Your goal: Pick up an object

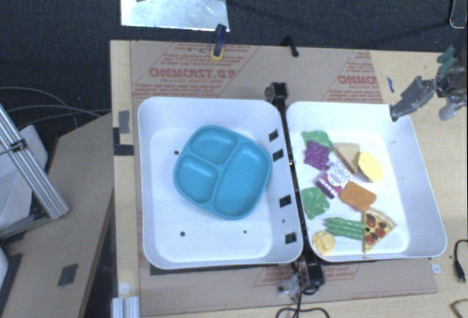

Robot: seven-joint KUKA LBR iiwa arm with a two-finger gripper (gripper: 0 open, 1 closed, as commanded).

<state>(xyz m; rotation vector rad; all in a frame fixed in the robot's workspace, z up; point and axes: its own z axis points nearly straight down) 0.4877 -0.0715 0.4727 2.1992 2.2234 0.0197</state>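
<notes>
Hovering: gripper [401,109] over right bin [424,185] top-rt corner.

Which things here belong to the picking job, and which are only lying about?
Job: end effector; toy food in the right bin: pizza slice, purple grapes, orange piece.
Lying about: blue divided plate in left bin; cardboard sheet.

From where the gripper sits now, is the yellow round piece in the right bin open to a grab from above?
Probably yes. The gripper hangs over the right bin's far corner, and the yellow round piece lies on top of the pile with nothing over it; only the bread slice touches its side.
</notes>
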